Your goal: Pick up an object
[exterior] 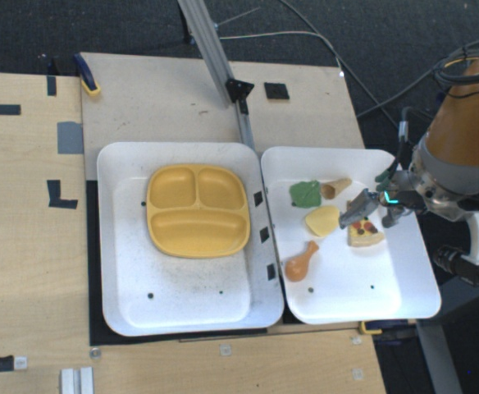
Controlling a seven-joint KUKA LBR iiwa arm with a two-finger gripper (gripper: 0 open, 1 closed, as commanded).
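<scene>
Over the right bin, the gripper, reaching in from the right, its 2 dark fingers spread apart with nothing between them. Just below the fingertips, a pizza-slice toy, lying flat on the bin floor, close under the gripper but not clasped. Left of that, a pale yellow piece, and above it a green leafy piece beside a small tan cone-shaped piece. Lower down, an orange drumstick-shaped toy, near the bin's left wall. In the left bin, a yellow divided tray with 3 compartments, sitting upright and well apart from the gripper. Above both bins, a grey metal bar slanting across the bench.
</scene>
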